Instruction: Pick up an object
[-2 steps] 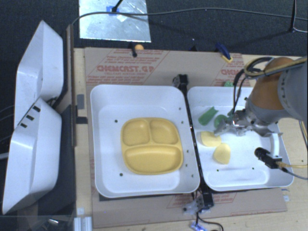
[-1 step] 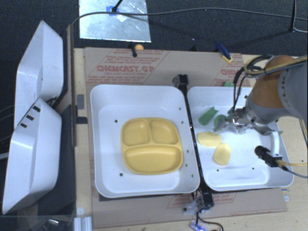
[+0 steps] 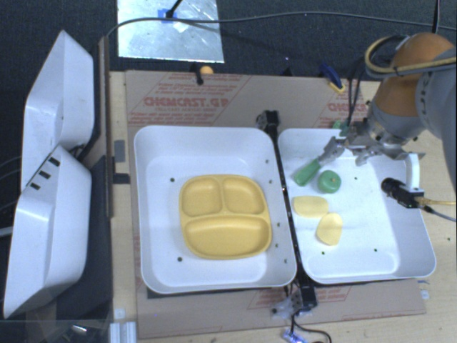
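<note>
We see the gripper (image 3: 348,148) fingers spread, nothing between them, above the green stick (image 3: 308,171). We judge it light, rigid, smooth; pinch mid-length.

**Around the two bins**

A yellow tray (image 3: 226,216) with three compartments lies flat in the left bin (image 3: 153,191). The right bin (image 3: 400,249) touches it along the middle edge. Both rest on a brown cardboard sheet (image 3: 235,98) printed with red letters. Beyond it, on dark carpet, lies a shiny metal plate (image 3: 168,20) with a bit of blue tape. Two white plastic housings (image 3: 53,170) stand at the far left.
</note>
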Available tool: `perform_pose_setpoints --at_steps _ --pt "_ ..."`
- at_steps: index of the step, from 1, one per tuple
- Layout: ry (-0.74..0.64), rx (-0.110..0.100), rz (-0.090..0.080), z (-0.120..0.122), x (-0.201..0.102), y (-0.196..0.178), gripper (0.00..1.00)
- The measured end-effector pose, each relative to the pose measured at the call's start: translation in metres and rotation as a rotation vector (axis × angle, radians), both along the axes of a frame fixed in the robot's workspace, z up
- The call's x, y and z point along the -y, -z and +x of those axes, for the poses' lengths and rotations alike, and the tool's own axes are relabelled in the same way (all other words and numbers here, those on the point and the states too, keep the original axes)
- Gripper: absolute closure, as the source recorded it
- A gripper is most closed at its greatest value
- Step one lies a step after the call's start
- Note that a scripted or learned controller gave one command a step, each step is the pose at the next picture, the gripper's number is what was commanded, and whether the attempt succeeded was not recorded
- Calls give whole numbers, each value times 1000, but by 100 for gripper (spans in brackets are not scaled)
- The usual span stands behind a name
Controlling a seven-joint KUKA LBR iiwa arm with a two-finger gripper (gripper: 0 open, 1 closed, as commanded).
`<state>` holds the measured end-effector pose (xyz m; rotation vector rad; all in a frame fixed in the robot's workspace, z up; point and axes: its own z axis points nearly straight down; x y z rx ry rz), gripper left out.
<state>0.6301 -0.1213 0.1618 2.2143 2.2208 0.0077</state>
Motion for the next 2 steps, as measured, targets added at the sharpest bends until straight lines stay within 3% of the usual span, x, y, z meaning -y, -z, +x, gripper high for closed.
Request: perform_pose_setpoints --at_steps 1,2 --pt "4 -13 1 -38 12 78 0" --pt "2 -10 1 -99 -21 78 0"
